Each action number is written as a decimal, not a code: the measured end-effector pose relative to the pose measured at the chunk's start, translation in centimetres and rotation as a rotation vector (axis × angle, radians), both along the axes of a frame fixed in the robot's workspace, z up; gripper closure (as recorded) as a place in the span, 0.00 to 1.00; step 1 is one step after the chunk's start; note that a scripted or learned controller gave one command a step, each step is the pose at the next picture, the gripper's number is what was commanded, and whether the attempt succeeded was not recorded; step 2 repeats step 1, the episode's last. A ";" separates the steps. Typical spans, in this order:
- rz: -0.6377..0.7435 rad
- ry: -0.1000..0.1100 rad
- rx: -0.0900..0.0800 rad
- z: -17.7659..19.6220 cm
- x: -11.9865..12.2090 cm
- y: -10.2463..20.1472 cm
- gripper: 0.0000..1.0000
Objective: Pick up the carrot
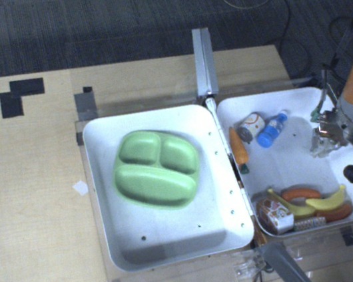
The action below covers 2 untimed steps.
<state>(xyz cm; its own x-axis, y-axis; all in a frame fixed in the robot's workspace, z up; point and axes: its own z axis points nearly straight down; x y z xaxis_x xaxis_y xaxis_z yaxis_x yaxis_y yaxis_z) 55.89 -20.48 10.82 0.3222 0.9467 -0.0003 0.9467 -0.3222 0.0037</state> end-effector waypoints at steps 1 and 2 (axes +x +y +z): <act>-0.382 -0.001 0.001 15.2 -0.3 2.1 1.00; -0.382 -0.001 0.001 15.2 -0.3 2.1 1.00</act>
